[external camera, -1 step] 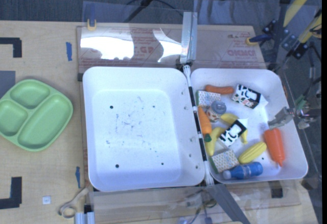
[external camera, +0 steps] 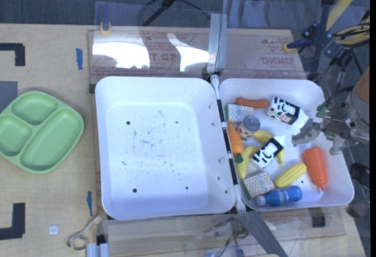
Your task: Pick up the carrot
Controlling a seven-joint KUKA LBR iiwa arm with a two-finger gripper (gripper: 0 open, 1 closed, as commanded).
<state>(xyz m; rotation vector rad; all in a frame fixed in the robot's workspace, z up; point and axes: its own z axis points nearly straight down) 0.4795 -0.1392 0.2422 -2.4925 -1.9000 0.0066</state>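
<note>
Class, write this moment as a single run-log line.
task: pick up carrot | hand: over right bin, above carrot | carrot: lying in bin, not gripped | left bin: no items

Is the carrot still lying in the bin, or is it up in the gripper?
In the bin. The carrot lies flat on the floor of the right bin near its right wall, beside the corn; the gripper sits just above it.
</note>
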